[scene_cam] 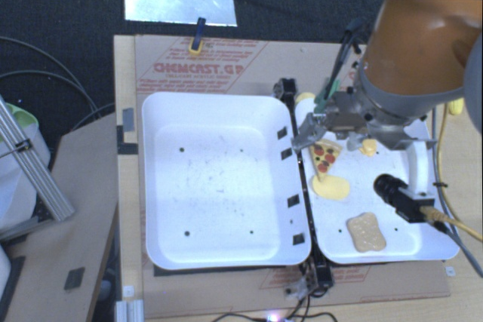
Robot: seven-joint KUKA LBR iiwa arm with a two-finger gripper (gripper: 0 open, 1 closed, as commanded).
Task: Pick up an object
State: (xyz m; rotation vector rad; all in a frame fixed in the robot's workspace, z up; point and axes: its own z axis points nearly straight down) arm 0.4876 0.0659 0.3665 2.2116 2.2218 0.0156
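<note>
Seemingly mid-attempt, the jaws (pixel 317 133) (open or closed, I cannot tell) hover over a pizza slice (pixel 326 154), nothing visibly lifted yet.

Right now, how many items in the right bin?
5 visible in the right bin: pizza slice, yellow disc, tan biscuit, small yellow piece, pale item at the far-left corner. The arm may hide more.
</note>
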